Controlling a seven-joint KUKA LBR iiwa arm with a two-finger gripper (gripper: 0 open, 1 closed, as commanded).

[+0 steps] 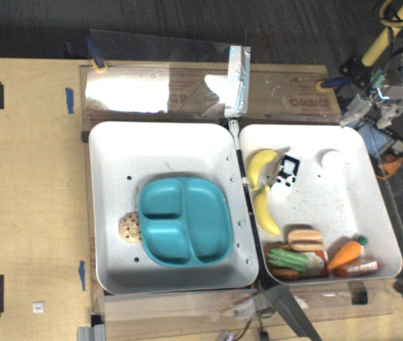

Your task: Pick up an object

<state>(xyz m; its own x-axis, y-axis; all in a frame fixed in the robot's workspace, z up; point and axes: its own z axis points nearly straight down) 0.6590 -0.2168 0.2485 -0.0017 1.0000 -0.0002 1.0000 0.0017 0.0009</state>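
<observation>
While the gripper (384, 99), state not discernible, is being held beyond the right bin (329, 190), the toy banana (260, 166) is being judged light, slick, graspable mid-curve.

One camera is fixed above the bench (23, 190) and looks down at a slant. Both bins fit whole in its frame: the left bin (109, 148) near the middle, the right bin (343, 183) toward the right side. The bench's far edge lies toward the top, with dark floor (187, 6) beyond it. The camera stands well back, taking in bare bench left of the bins.
</observation>
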